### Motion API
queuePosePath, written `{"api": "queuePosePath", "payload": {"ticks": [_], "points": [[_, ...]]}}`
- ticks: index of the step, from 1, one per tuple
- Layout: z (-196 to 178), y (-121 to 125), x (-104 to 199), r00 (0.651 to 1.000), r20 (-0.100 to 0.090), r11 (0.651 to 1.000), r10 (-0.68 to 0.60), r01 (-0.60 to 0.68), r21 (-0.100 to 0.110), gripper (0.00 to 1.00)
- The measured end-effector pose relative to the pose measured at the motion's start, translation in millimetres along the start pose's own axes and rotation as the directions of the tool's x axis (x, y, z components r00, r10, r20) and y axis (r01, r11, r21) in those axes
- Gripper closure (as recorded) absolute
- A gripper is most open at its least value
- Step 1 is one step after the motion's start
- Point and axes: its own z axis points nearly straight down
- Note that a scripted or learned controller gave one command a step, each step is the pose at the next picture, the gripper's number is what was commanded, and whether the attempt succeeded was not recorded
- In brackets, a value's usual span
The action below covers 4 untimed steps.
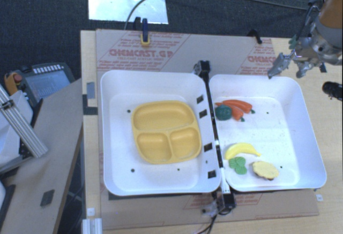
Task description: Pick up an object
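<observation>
Divided tray (pixel 163 132) in left bin (pixel 115 120), toy foods (five pieces) (pixel 242 150) in right bin (pixel 300 120)

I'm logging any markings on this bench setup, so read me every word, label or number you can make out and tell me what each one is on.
"CHEMCAST GP": red print on the brown board under the bins, behind the left bin.
Same red print behind the right bin, partly hidden and angled; only fragments show, not readable.
Handheld control pendant at the left: its screen and keys are too small and blurred to read.
No text on the yellow divided tray or the toy foods.
</observation>
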Motion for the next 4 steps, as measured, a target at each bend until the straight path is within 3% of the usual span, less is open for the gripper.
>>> {"api": "queuePosePath", "payload": {"ticks": [1,4], "points": [[-7,2,0,1.0,0.002,1.0,-0.002,0.002,-0.011,0.0],[152,-5,9,1.0,0.001,1.0,0.0,0.0,-0.012,0.0]]}}
